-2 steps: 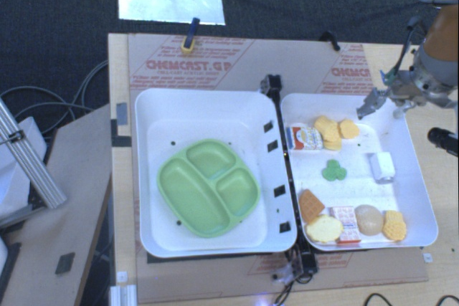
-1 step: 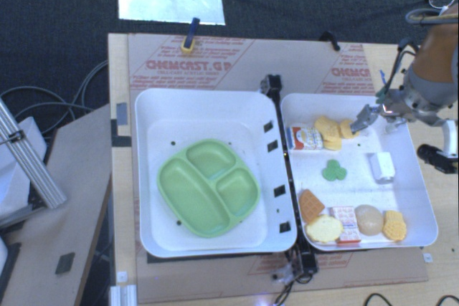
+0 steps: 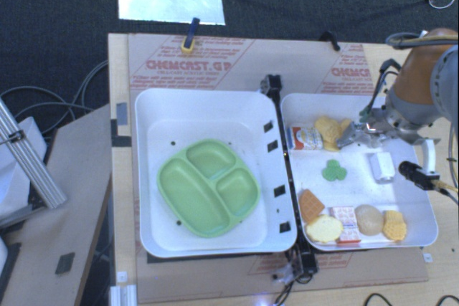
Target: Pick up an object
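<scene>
- Gripper [image 3: 349, 137]: at the upper middle of the right bin, reaching in from the frame's right edge on the grey arm [image 3: 423, 100] with its orange band; whether it is released or clenched cannot be told, as its tip blurs into the items beneath it.
- Right bin [image 3: 430, 226]: shallow and white, on the right half of the bench, holding all the loose items.
- Yellow round piece [image 3: 328, 130]: at the upper left of the right bin, just beside the gripper's tip; contact cannot be judged.
- Small packet [image 3: 305, 138]: white with red print, immediately left of the yellow round piece, near the divider between the bins.
- Green clover-shaped piece [image 3: 333, 170]: at the bin's centre, apart from the other items.
- White block [image 3: 381, 166]: right of the green piece, below the arm's wrist.
- Lower row of the right bin, left to right: orange cracker [image 3: 311, 204], pale yellow bread-like piece [image 3: 324, 228], flat printed packet [image 3: 345, 218], beige rounded piece [image 3: 369, 219], yellow waffle-textured piece [image 3: 394, 224].
- Left bin [image 3: 154, 111]: white, at frame centre-left, containing a green sectioned tray [image 3: 208, 187] with three compartments.
- Bench [image 3: 237, 57]: brown board with red lettering, under both bins.
</scene>
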Robot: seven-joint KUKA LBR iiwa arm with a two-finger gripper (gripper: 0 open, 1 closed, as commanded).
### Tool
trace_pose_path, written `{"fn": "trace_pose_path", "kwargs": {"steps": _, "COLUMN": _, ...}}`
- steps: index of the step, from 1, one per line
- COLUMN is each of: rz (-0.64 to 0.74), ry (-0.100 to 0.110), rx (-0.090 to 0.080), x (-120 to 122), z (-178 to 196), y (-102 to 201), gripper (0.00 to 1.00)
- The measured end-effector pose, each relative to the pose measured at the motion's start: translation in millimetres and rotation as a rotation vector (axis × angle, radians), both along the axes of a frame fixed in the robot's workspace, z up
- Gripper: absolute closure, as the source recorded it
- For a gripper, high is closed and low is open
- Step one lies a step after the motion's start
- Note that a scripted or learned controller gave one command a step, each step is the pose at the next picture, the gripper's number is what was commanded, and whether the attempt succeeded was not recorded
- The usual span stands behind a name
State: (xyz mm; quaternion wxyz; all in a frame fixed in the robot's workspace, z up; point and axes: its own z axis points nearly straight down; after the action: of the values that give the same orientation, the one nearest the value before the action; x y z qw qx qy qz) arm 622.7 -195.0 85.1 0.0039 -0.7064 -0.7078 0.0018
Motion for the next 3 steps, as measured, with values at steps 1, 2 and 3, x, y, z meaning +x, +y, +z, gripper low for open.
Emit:
{"fn": "trace_pose_path", "kwargs": {"steps": 1, "rz": 0.000, "ry": -0.006, "rx": -0.002, "x": 1, "z": -3, "y": 0, "gripper": 0.00}}
{"fn": "trace_pose_path", "kwargs": {"steps": 2, "rz": 0.002, "ry": -0.005, "rx": -0.002, "x": 1, "z": 5, "y": 0, "gripper": 1.00}}
{"fn": "trace_pose_path", "kwargs": {"steps": 3, "rz": 0.002, "ry": -0.009, "rx": -0.003, "x": 1, "z": 45, "y": 1, "gripper": 1.00}}
